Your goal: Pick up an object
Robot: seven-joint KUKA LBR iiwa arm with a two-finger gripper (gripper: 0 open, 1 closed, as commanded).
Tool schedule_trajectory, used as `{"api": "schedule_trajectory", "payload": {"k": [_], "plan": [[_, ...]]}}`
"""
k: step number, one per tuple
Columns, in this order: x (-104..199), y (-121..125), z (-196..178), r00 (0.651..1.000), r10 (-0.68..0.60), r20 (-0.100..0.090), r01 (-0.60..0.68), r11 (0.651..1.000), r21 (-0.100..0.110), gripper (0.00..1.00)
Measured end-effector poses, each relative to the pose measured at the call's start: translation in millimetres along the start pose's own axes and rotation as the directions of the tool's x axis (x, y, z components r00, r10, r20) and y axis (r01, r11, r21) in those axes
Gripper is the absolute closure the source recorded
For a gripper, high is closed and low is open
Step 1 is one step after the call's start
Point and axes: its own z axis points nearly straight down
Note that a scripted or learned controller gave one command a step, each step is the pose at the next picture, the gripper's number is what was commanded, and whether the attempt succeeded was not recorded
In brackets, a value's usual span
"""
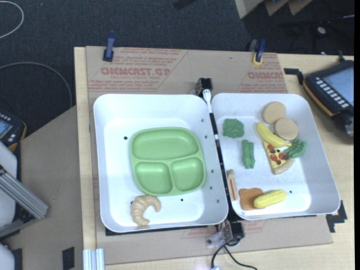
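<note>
The right white bin (pixel 323 179) holds toy food: two tan round cookies (pixel 274 112) (pixel 286 129), a yellow banana (pixel 270 135), a pizza slice (pixel 277 157), a small broccoli piece (pixel 298 147), a green leafy piece (pixel 233 128), a green pickle (pixel 248 153), a corn cob (pixel 270 198), an orange nugget (pixel 248 196) and a hot dog (pixel 231 184) along the bin's left wall. The left white bin (pixel 109 151) holds a green three-compartment plate (pixel 167 160) and a tan croissant (pixel 144 208) at its front.
Both bins sit on a cardboard sheet (pixel 140 69) clamped by a blue clip (pixel 109 45) and a yellow-blue clip (pixel 258 52). A black and orange device (pixel 334 89) lies at the bench's right edge. A cable (pixel 228 252) trails off the front.
</note>
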Motion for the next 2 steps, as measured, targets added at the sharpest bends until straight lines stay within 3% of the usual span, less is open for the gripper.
{"api": "schedule_trajectory", "payload": {"k": [1,2], "plan": [[-6,24,43,1.0,0.0,-0.01,0.0,1.0,0.023,1.0],[53,43,270,1.0,-0.002,-0.016,0.003,0.999,0.033,1.0]]}}
